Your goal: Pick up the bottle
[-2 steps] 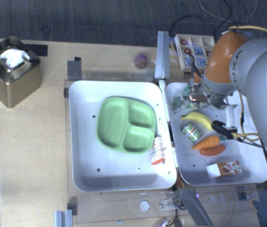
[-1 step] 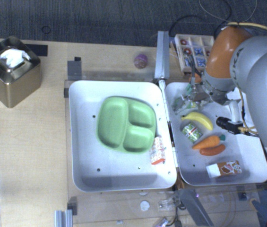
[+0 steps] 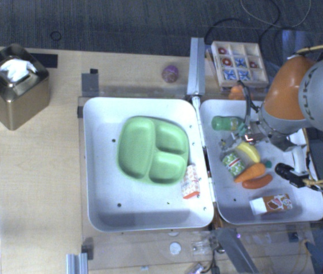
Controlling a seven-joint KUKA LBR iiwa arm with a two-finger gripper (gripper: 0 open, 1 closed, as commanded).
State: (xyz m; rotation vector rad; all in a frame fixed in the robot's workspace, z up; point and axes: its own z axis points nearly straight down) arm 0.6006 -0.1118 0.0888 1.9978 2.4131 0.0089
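The bottle (image 3: 225,123) is small and green with a pale cap end. It lies on its side near the back of the right bin (image 3: 315,207). My gripper (image 3: 247,133) hangs low over that bin, just right of and slightly in front of the bottle, under the orange band of the arm (image 3: 287,93). The wrist hides the gripper's tip, and I see nothing held in it.
Close under the gripper lie a yellow banana (image 3: 249,151), a small green-labelled can (image 3: 234,163), a carrot (image 3: 251,171), a red sausage (image 3: 258,181) and a brown carton (image 3: 271,203). The left bin (image 3: 101,210) holds a green divided plate (image 3: 152,148) and a small carton (image 3: 191,182).
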